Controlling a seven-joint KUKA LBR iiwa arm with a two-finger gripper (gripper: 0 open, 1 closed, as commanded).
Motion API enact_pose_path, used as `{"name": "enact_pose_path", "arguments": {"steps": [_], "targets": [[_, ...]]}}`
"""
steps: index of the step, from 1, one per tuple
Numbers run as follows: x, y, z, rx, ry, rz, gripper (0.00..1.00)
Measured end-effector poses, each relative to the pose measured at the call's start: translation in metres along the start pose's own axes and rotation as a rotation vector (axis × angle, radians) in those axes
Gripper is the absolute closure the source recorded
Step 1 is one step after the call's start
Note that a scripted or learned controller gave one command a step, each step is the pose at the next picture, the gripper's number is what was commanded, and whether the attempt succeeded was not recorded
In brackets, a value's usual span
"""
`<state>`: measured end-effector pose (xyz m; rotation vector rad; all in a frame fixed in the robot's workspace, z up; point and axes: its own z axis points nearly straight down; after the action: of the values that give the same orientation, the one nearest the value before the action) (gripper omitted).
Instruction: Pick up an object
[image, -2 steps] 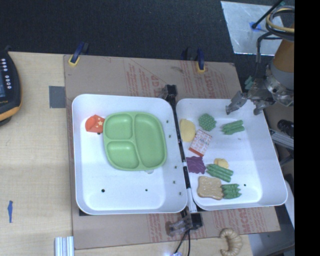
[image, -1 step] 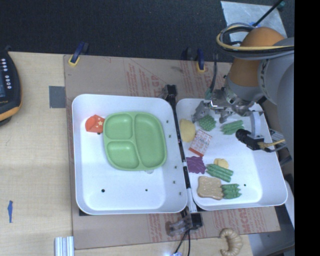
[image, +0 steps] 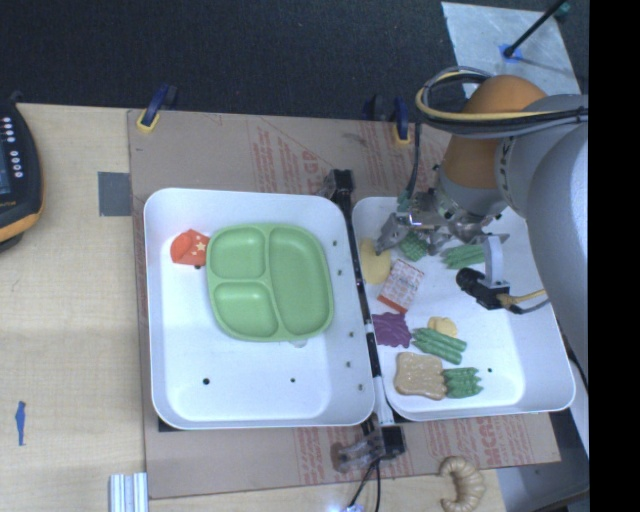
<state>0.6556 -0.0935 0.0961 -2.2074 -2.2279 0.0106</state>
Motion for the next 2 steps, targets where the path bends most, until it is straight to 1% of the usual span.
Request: {"name": "enact_pose_path", "arguments": {"steps": [2], "targets": [[-0.0019,0.0016,0.0018,-0.005,0.0,0.002,0.0]]}}
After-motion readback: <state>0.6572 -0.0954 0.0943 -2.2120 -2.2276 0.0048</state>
